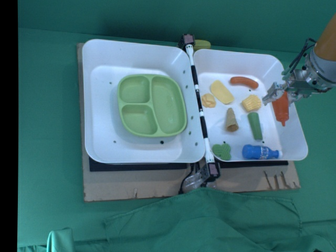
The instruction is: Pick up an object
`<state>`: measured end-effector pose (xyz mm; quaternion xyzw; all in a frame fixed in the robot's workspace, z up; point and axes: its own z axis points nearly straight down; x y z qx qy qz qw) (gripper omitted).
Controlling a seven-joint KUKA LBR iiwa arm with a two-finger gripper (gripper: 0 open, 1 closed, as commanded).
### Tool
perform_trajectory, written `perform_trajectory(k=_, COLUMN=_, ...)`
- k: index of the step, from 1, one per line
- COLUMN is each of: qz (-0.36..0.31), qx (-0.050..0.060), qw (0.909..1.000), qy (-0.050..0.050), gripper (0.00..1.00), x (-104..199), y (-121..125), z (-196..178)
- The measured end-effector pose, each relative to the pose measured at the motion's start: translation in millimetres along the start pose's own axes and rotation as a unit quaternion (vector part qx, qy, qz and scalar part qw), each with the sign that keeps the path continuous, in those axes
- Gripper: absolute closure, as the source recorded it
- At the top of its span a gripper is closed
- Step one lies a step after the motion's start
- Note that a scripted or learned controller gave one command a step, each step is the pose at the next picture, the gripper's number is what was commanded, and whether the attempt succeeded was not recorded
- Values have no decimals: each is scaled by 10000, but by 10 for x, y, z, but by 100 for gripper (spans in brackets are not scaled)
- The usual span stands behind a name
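My gripper (284, 92) hangs over the right side of the right bin (294, 140), on the grey arm with the orange band. Directly under it lies an orange-red squeeze bottle (282, 111), nozzle pointing toward the front; its upper end meets the gripper. Other toy items are spread over this bin: a red sausage (244, 81), a yellow wedge (222, 92), a corn cob (251, 103), an ice cream cone (231, 119), a green stick (255, 125), a blue bottle (259, 151), a green broccoli piece (222, 151) and a small yellow pastry (208, 101).
The left bin (100, 140) holds a light green divided plate (152, 105). A clamped divider rail (198, 104) runs between the bins. A yellow-green item (202, 44) sits behind the bins. Green cloth surrounds the bench, rumpled at the front (210, 219).
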<state>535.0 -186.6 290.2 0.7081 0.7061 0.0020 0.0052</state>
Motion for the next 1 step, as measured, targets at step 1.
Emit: perform_trajectory(k=1, qz=-2, qx=3, qw=10000, qy=2, gripper=100, x=20, y=70, z=-472)
